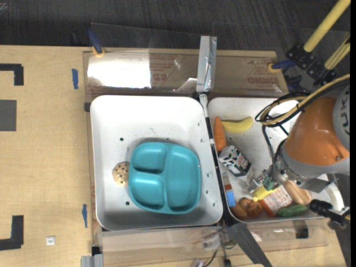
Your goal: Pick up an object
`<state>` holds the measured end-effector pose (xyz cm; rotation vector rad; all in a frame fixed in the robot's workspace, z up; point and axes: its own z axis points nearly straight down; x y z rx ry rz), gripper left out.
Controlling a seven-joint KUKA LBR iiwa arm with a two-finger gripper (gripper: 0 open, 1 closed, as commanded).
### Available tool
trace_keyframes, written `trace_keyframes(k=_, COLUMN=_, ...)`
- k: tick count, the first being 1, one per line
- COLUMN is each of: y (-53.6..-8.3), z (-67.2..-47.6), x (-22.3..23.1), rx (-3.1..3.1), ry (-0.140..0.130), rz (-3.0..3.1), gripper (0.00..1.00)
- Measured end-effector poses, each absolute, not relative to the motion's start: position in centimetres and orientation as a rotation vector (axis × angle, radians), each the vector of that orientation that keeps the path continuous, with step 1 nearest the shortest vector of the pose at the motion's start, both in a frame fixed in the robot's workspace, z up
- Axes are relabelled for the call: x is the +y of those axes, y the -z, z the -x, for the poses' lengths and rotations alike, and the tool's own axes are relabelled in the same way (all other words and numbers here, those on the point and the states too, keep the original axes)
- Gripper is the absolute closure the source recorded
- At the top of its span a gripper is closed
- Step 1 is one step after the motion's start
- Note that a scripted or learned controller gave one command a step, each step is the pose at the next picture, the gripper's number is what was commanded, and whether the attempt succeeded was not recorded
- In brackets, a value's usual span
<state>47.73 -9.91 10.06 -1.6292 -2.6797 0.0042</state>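
The right bin [253, 105] holds a pile of toy food. A yellow banana [238, 125] and an orange carrot [220, 135] lie at its far left. A black-and-white carton [235, 160] sits in the middle. Along the near wall lie a brown piece [245, 207], a yellow piece [261, 193], a red-and-white box [272, 203], a green pod [290, 210] and a tan sausage [297, 193]. My gripper [266, 181] reaches down from the orange-banded wrist [317, 138] just above the yellow piece. The wrist hides the bin's right half.
The left bin [111, 110] holds a teal divided plate [165, 176] with a speckled cookie [120, 173] at its left side. A metal divider [206, 63] stands behind the wall between the bins. Cables [283, 110] loop over the right bin's far corner.
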Motion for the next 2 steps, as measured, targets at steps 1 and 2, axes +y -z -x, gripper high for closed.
trace_keyframes(k=1, y=-18.76, z=-56.2, x=-3.82, rx=-2.678, ry=0.009, rz=1.655, gripper=1.0)
trace_keyframes(k=2, y=-18.47, z=-56.0, x=-4.11, rx=-2.67, ry=0.001, rz=1.658, gripper=0.0)
